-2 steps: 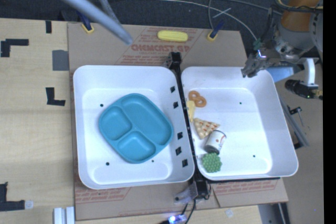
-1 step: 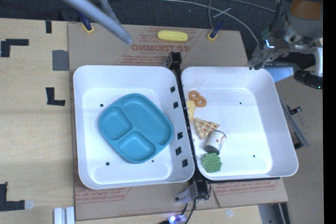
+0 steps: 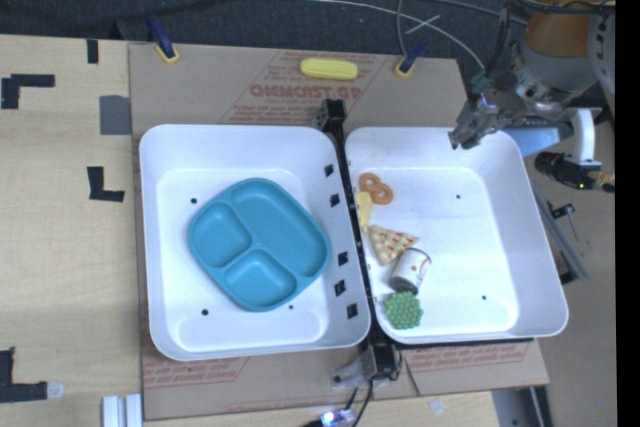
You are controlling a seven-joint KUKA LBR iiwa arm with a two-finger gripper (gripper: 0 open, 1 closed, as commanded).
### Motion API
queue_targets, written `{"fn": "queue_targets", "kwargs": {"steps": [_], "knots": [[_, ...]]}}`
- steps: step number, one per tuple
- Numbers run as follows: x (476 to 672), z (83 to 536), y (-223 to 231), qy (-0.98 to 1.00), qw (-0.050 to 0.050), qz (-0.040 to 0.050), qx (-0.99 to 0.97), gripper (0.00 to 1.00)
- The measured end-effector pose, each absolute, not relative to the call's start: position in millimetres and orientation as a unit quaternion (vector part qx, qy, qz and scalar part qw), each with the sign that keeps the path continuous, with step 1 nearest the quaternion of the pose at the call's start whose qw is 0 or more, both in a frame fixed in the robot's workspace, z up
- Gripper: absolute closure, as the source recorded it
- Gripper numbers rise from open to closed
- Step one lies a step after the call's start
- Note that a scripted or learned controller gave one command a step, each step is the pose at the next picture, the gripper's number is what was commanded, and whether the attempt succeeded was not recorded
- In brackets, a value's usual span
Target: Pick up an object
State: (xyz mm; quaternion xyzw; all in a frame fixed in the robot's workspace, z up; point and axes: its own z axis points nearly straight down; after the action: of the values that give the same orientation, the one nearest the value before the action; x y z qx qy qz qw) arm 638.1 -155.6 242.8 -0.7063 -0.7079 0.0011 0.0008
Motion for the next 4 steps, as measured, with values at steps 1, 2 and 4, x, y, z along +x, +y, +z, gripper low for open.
{"fn": "queue_targets", "kwargs": {"steps": [1, 2, 4], "knots": [[619.1, 236, -118, -0.708, 0.001, 0.0010, -0.706, 1.00], [597.1, 229, -61, -0.708, 0.001, 0.0011, -0.706, 1.00], [560.5, 216, 23, -0.708, 0.001, 0.0016, -0.706, 1.00]]}}
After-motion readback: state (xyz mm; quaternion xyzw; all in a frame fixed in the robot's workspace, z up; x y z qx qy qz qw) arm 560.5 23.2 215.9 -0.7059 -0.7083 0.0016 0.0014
